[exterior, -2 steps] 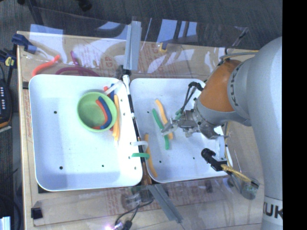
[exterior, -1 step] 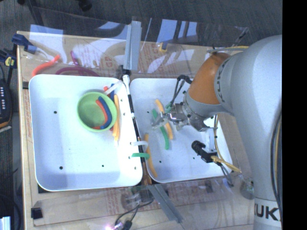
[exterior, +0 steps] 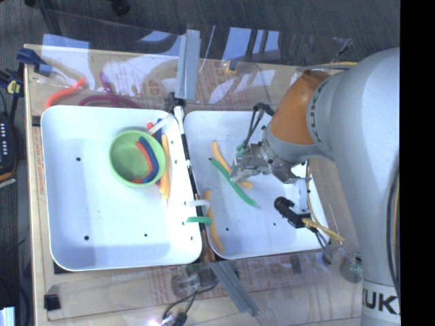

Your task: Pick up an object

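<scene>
My gripper [exterior: 240, 171] hangs low over the middle of the right bin [exterior: 272, 243], reaching in from the right. Directly beneath it lie a long green strip [exterior: 236, 184] running diagonally and an orange stick [exterior: 219, 156] just to its left. A small orange piece [exterior: 247, 184] shows by the gripper's lower edge. Whether anything sits in the gripper cannot be made out.
The left bin [exterior: 88, 216] holds a green bowl [exterior: 136, 158] with red and blue pieces inside and an orange stick [exterior: 164, 175] beside it. Another orange stick [exterior: 211, 229] lies along the right bin's left wall. A green clip [exterior: 198, 219] and a white one [exterior: 198, 203] sit on the divider.
</scene>
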Motion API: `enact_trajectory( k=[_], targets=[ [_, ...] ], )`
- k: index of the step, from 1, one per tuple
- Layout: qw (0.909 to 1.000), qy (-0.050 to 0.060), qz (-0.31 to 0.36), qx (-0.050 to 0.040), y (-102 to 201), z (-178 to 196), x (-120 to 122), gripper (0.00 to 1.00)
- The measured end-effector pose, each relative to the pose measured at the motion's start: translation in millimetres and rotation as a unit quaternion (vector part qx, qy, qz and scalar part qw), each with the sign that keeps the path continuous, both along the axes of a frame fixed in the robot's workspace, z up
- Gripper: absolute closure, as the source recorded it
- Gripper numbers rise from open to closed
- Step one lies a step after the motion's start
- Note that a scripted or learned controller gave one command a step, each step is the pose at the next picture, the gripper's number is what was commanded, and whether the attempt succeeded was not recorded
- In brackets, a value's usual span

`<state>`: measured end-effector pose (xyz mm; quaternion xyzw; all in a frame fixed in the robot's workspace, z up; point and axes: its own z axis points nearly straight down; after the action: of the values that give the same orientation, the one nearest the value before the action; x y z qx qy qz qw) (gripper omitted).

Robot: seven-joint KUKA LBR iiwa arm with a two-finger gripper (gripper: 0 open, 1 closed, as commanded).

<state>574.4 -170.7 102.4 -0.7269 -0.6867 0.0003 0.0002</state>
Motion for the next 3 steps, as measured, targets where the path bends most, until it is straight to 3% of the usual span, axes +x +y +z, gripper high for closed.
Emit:
enact_trajectory(
  k=[1,2,3],
  targets=[
    [1.0,0.0,0.0,0.0002,1,0,0,0.0],
    [1.0,-0.001,0.001,0.0004,1,10,1,1.0],
    [1.0,-0.001,0.001,0.0004,1,10,1,0.0]
  ],
)
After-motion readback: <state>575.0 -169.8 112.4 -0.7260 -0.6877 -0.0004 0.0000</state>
